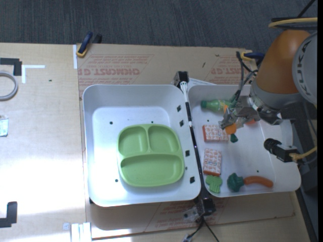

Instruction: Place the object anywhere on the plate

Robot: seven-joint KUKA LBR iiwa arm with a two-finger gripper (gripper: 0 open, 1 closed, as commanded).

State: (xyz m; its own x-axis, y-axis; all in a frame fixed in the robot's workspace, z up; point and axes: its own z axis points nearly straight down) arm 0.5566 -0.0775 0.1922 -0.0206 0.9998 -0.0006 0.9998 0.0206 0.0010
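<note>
Cardboard-topped bench bears 2 bins; the pincer, over the right bin, grips an orange piece.

You can read red letters on the cardboard sheet under the bins, but they are upside down and hard to make out. On the grey arm at the right, you can see part of the word "KUKA".

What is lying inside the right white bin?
In the right bin: a green bottle, two red-white blocks, green toys, a carrot. The tool covers part of an orange piece.
</note>
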